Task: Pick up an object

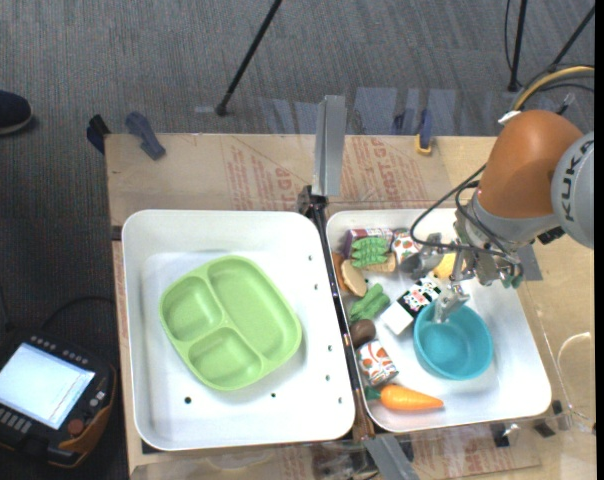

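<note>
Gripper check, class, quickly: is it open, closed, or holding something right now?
Gripper: cannot be told; it hangs above the rim of the blue bowl in the right bin.

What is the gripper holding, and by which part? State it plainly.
It cannot be told. The gripper sits low at the rim of the blue bowl, beside a black-and-white carton, but nothing shows clearly between its fingers.

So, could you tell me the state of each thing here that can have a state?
green divided plate: lies flat in the left bin, compartments bare
blue bowl: upright in the right bin, nothing inside
carrot: lies on its side near the right bin's front edge
gripper: hangs over the blue bowl's rim
tablet: screen lit
</note>
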Action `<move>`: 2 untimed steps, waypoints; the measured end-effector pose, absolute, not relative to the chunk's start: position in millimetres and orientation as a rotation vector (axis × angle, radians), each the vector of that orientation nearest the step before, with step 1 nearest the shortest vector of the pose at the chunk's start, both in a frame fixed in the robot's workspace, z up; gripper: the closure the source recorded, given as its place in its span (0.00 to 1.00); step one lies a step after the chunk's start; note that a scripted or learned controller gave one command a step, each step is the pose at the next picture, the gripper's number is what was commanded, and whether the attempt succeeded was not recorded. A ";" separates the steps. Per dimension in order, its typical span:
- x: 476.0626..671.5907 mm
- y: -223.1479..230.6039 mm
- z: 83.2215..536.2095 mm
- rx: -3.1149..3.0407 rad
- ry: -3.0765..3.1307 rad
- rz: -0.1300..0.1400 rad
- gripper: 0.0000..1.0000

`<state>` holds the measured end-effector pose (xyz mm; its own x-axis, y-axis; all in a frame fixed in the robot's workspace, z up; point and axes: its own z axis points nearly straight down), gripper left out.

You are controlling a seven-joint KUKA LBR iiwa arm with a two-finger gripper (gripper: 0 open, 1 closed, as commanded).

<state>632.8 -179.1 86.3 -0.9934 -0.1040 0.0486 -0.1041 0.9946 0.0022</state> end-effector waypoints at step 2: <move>597.5 -194.6 87.9 0.109 -3.141 0.000 0.00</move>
